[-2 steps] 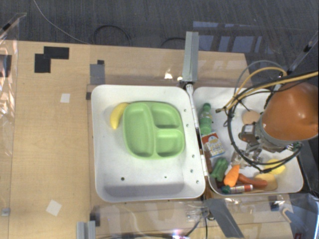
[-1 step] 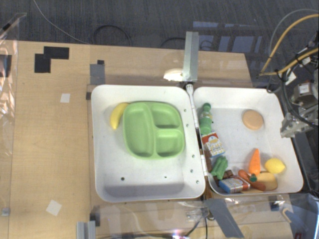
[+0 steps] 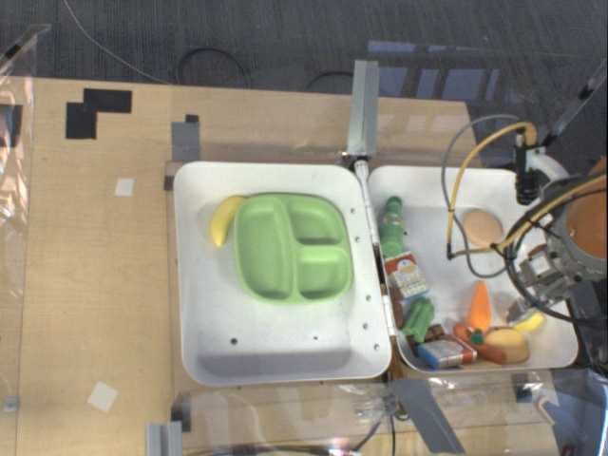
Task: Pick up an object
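The grey KUKA arm (image 3: 581,245) showed a broad orange band around its rounded body, bordered by darker grey casing. A yellow cable (image 3: 475,160) arched in a wide loop beside it, paired with a thin black cable that followed much the same curve. Both ran to a small black connector block (image 3: 525,183) beneath a white fitting. More black cables coiled in loose rings around a grey metal wrist assembly (image 3: 549,272) with angular, boxy faces. The tool itself was too obscured by cabling to make out.
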### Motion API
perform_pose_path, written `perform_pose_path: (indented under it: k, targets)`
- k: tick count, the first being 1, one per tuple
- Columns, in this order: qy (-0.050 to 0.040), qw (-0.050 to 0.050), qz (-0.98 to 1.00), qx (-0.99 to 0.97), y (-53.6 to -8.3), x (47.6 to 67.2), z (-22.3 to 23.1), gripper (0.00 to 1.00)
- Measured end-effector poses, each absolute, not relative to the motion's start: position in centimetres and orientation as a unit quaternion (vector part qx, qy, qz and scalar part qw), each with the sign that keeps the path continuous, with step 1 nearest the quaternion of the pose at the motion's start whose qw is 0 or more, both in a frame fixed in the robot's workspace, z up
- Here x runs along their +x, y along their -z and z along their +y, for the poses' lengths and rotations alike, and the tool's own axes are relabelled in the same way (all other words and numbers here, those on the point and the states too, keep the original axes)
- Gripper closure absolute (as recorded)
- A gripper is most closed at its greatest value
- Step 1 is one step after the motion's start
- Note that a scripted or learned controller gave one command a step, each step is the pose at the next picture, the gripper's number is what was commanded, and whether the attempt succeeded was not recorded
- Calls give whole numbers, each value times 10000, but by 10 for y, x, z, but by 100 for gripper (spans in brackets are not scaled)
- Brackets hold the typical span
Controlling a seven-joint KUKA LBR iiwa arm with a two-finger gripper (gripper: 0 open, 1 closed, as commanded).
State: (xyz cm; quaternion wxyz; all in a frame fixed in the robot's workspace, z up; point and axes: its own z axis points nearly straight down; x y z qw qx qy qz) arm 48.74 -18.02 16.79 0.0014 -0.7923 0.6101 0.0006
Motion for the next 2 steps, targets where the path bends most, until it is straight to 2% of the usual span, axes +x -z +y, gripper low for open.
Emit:
perform_pose_path:
  k: [1, 2]
  targets:
    - [60, 51, 6397, -7686, -276, 617, -184, 100]
    - [-9, 19, 3957, -9184, -154, 556, -179, 100]
